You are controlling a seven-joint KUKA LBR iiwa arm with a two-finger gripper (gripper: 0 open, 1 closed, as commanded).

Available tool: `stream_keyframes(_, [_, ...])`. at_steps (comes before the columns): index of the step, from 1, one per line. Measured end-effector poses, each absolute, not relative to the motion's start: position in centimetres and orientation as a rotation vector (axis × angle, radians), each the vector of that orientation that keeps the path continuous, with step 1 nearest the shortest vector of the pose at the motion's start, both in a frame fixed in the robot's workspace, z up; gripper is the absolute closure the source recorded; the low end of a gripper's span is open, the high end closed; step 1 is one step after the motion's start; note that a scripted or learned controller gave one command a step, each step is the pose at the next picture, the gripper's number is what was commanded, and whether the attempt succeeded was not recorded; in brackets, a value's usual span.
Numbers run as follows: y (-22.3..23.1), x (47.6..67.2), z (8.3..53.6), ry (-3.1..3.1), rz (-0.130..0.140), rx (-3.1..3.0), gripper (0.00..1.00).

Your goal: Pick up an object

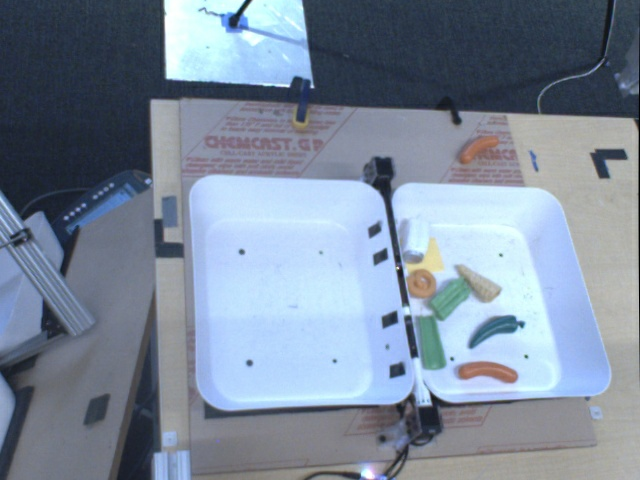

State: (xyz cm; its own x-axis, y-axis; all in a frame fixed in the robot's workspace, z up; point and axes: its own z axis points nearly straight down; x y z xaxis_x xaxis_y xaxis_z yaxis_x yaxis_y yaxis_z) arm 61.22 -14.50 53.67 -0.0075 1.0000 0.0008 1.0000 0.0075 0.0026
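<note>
Overhead view of a desk (560, 158) bearing two shallow white bins. The left bin (290, 298) lies bare. The right bin (570, 268) holds small toy foods near its left wall: a white cylinder (413, 235), an orange ring (423, 284), a green pepper (449, 298), a dark green chilli (495, 328) and what may be a sausage (488, 372). No grasp has begun; the end effector's state cannot be told. Next, the arm must descend over one item.

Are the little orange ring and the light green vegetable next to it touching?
Cannot tell. In the camera view the orange ring sits right against the upper end of the light green vegetable in the right bin, with no plain gap or contact showing.
</note>
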Motion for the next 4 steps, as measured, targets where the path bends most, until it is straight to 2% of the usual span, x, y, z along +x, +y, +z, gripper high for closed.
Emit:
stream_keyframes(1, [-21.0, 67.0, 53.5, 2.215, 0.002, 2.218, 1.00])
stream_keyframes(2, [-14.3, 62.9, 53.7, 2.230, 0.006, 2.210, 1.00])
stream_keyframes(3, [-20.6, 66.3, 53.6, 2.215, 0.002, 2.218, 1.00])
stream_keyframes(4, [-13.6, 66.9, 41.2, 2.239, -0.005, 2.217, 1.00])
